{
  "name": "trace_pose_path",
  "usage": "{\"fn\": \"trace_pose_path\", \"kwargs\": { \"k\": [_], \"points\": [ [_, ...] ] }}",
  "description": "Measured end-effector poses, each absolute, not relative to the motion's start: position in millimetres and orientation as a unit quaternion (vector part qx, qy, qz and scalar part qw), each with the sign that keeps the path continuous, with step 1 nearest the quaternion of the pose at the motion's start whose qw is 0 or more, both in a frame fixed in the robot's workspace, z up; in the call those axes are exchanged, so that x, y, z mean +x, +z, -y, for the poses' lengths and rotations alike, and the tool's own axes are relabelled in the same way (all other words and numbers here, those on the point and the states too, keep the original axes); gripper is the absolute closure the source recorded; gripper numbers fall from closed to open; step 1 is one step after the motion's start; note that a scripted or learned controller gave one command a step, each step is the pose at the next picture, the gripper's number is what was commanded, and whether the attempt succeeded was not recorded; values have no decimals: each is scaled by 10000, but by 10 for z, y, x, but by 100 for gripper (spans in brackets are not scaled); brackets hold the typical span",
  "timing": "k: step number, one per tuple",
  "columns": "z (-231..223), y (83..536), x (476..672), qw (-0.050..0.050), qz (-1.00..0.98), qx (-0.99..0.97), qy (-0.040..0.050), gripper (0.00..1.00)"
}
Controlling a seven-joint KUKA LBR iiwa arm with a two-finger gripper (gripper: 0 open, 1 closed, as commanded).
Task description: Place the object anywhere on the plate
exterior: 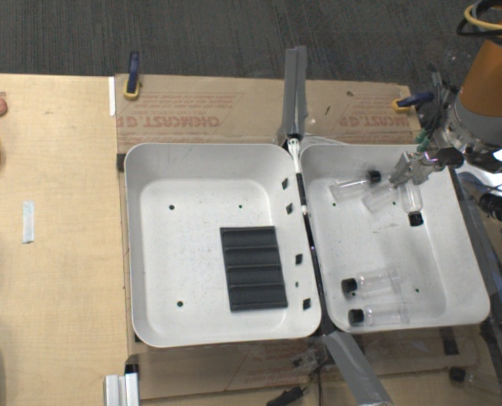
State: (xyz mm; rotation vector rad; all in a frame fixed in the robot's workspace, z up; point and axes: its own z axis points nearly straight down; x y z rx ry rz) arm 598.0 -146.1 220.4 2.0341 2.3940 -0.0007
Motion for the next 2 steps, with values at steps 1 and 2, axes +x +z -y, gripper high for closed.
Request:
{"fn": "trace_pose_path", "kwargs": {
  "k": [1,2],
  "points": [
    [814,1905,5720,-10,-8259,5639,-8,100],
    [144,2135,5604,-12,-8263,5632,-16,100]
  ]
}}
